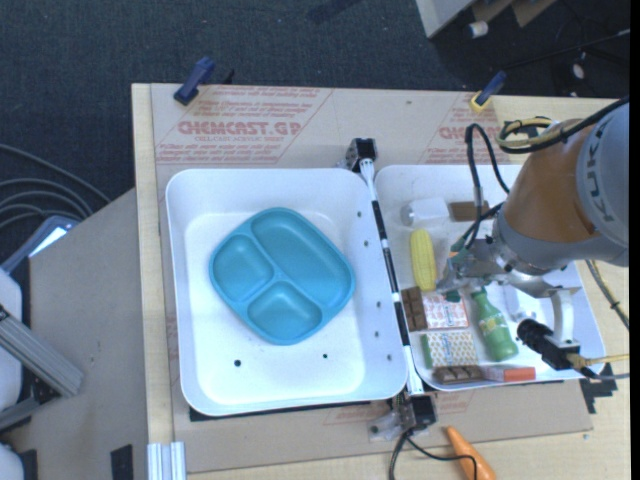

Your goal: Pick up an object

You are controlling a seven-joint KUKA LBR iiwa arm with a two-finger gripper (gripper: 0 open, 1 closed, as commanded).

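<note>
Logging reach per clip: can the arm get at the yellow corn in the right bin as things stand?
Probably yes. The corn lies uncovered in the right bin, just left of the gripper, with no object on top of it; only the packets crowd its lower end.

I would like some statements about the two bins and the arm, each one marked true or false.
1. The blue divided plate lies in the left bin. True.
2. The corn cob lies in the left bin. False: it lies in the right bin.
3. The green bottle lies in the right bin. True.
4. The plate has two compartments. False: it has three.
5. The arm reaches over the left bin. False: it is over the right bin.
</note>
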